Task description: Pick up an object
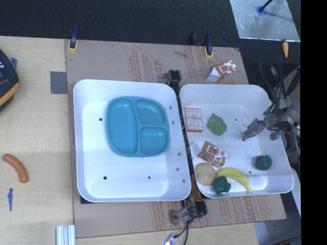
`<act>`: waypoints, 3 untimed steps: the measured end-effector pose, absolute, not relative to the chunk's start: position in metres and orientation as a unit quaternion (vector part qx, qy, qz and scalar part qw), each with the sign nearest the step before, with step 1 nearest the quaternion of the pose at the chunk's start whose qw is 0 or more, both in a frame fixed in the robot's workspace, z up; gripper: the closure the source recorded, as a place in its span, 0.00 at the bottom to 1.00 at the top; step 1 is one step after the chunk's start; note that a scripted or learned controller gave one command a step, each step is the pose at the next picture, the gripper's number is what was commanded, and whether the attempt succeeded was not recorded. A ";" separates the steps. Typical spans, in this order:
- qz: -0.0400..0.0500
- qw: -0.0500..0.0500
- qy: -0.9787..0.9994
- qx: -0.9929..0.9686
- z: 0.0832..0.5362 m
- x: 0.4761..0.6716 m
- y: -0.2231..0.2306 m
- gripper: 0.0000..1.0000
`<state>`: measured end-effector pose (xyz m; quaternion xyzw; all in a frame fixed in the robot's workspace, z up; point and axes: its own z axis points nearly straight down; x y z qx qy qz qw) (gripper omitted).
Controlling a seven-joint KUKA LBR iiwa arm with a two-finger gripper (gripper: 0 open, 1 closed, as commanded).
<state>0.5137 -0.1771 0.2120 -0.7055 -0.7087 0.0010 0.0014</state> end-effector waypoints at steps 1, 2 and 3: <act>-0.002 -0.004 -0.709 -0.706 0.114 0.522 -0.127 0.00; 0.001 0.001 -0.709 -0.705 0.092 0.596 -0.093 0.00; 0.000 0.001 -0.709 -0.705 0.092 0.643 -0.121 0.00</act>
